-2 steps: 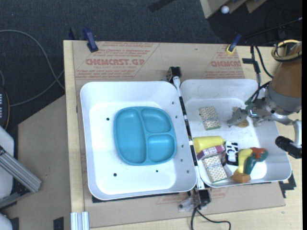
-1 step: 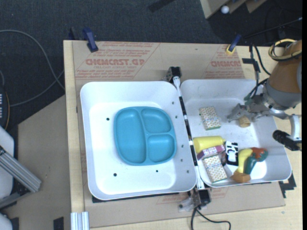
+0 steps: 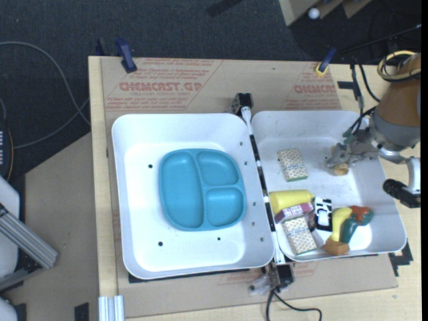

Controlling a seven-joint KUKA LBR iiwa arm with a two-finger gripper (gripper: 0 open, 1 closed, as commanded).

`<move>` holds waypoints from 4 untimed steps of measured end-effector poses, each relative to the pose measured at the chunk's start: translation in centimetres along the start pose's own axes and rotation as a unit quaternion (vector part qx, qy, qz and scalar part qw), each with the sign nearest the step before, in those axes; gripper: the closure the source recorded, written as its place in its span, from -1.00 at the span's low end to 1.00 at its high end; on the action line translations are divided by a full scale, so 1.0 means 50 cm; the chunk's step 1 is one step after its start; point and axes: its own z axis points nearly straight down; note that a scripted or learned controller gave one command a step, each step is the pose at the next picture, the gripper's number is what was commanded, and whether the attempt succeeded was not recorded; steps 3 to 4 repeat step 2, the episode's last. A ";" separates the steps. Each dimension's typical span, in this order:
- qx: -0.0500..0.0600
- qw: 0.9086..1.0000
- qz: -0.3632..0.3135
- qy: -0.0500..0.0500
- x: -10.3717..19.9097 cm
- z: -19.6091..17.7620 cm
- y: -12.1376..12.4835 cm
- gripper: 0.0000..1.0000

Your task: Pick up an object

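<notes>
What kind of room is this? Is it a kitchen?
Probably a robot lab, not a kitchen: a robot arm reaches over two white bins of toy-like items on a workbench, with cables nearby.

The arm [image 3: 398,116] is showing a rounded grey wrist housing under a broad orange band, with a yellowish ring lying above the band. Black cables are trailing along its far side. The gripper [image 3: 342,158] is looking like a small cluster of dull grey metal parts. A black cylindrical piece is jutting from the arm's near side.
</notes>
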 end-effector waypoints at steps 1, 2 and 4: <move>0.000 1.000 0.000 0.000 0.151 0.021 0.069 1.00; 0.001 1.000 0.000 0.001 0.290 -0.182 -0.096 1.00; 0.001 1.000 0.000 0.001 0.290 -0.182 -0.096 1.00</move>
